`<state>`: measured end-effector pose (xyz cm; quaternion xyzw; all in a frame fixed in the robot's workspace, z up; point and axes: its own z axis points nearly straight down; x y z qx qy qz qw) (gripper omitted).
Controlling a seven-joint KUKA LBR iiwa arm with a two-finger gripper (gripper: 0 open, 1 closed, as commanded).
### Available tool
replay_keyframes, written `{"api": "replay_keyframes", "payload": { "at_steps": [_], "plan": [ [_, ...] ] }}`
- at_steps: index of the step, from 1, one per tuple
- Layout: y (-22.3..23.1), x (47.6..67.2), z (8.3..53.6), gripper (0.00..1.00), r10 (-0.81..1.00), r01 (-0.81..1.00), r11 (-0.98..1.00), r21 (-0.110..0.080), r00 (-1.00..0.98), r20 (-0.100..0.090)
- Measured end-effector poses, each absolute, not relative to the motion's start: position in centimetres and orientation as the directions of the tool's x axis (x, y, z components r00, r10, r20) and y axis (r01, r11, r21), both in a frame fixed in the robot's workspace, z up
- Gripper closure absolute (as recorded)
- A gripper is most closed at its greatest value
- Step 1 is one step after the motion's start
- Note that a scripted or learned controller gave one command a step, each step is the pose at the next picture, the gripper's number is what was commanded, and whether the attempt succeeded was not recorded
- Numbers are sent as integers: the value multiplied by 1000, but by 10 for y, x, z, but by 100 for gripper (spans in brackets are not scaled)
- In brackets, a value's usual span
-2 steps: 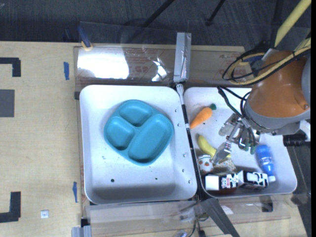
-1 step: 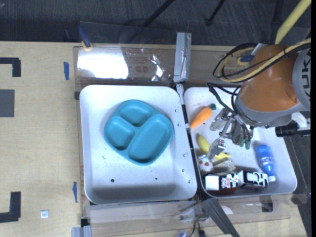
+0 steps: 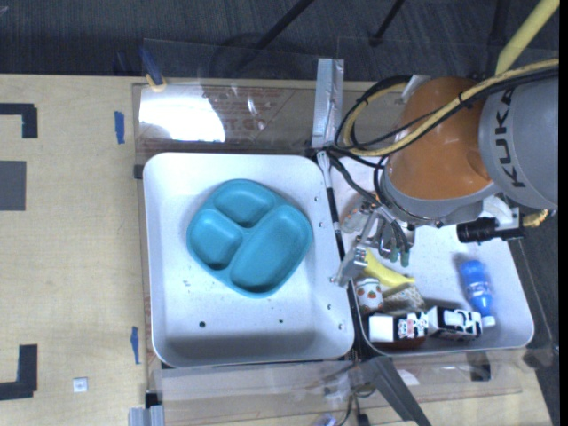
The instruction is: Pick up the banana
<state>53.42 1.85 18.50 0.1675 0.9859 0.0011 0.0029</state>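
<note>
Where fingers [image 3: 380, 248] hover, yellow banana [image 3: 389, 275]

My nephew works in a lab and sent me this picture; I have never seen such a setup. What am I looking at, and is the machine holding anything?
You are looking down, at a slant, from one fixed camera above a bench. The grey and orange shape on the right is a robot arm; its gripper hangs low over the right bin. That bin holds a banana just under the gripper, a blue bottle, a black and white pack and a small brownish item. The left bin holds a blue divided plate. I cannot tell whether the gripper grasps the banana; it is very close to it.
</note>
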Motion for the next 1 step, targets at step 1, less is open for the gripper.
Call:
{"api": "replay_keyframes", "payload": {
  "at_steps": [1],
  "plan": [
    [-64,538,219,0,326,326,945,1,-945,-6]
  ]
}}
